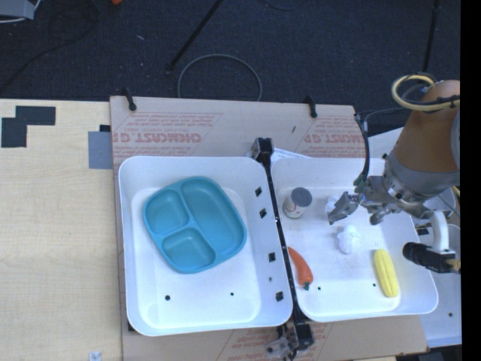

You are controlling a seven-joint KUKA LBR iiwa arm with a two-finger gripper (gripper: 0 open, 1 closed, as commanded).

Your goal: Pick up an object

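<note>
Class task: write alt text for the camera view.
A grey robot arm's gripper hovers in the right bin above a white lump, near a corn cob, carrot and small can. The left bin holds a blue divided plate.

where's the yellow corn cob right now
The yellow corn cob lies in the right white bin, near its front right corner, just right of the crumpled white object.

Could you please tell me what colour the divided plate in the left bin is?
The divided plate is light blue, seen clearly in the camera view.
</note>
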